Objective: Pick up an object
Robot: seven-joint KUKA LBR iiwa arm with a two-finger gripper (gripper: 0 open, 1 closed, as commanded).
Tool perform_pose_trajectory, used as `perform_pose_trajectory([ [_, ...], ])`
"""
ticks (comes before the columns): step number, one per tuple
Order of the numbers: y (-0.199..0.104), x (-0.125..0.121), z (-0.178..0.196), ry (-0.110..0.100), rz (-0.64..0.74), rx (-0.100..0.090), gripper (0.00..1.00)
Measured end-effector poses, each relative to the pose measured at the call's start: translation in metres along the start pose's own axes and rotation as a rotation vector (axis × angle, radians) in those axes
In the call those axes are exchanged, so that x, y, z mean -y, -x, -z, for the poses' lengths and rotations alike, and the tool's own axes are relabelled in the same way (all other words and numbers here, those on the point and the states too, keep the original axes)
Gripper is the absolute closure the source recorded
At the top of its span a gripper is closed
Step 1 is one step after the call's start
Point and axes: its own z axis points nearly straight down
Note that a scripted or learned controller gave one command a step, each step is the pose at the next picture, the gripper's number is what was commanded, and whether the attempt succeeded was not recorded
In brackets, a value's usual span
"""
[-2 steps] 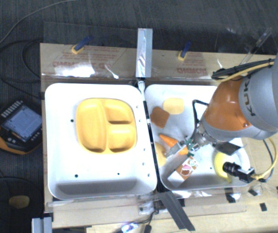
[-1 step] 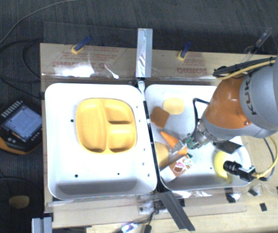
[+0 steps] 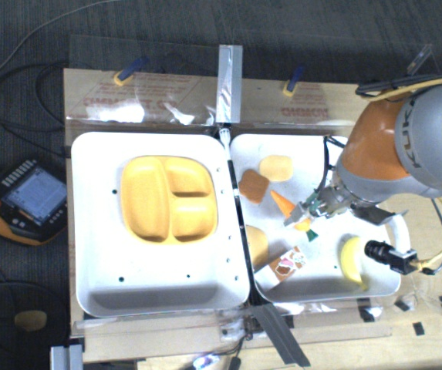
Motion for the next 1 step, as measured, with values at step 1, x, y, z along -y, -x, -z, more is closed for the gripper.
perform_pose_trajectory([
  [1,-0.0432,-0.049,0.0382,0.0,-0.197,0.001,1.0],
])
